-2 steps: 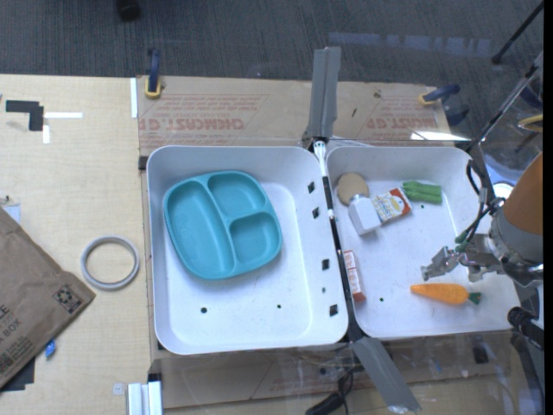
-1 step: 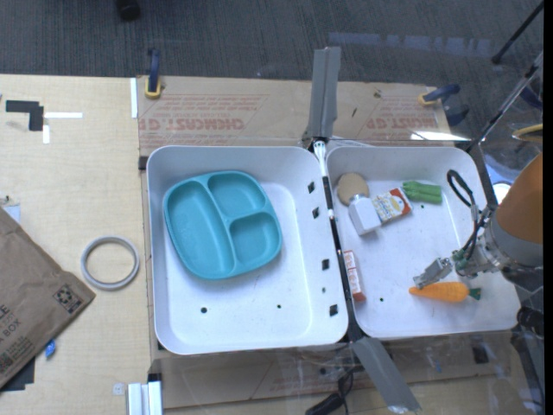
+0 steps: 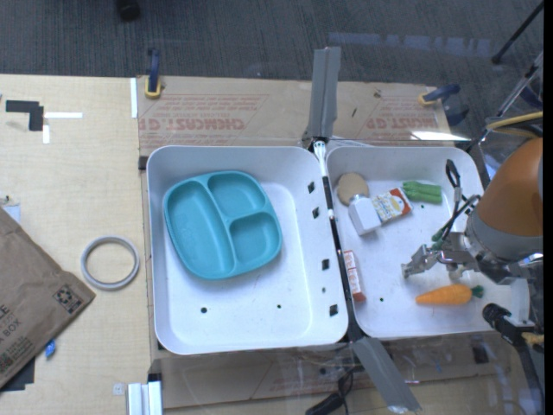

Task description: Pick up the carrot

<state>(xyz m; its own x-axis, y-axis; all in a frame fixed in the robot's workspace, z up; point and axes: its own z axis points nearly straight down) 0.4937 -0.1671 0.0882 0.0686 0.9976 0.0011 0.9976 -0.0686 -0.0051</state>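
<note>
One tool (image 3: 418,264) in the right bin (image 3: 380,322), tips low over the bin floor; can't tell how far it's open, nothing visibly gripped. Carrot (image 3: 444,296) lies flat just below-right of the tips, apart from them. Teal divided plate (image 3: 223,223) sits well left, in the other bin (image 3: 164,318).

Orange carrot (image 3: 444,296) — flat, right bin

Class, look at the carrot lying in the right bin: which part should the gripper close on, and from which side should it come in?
Grip the carrot across its thick orange middle, coming straight down from above. It lies flat on the right bin floor, long axis running left-right, so the fingers would likely best straddle its narrow width. The gripper sits just up-left of it.
</note>
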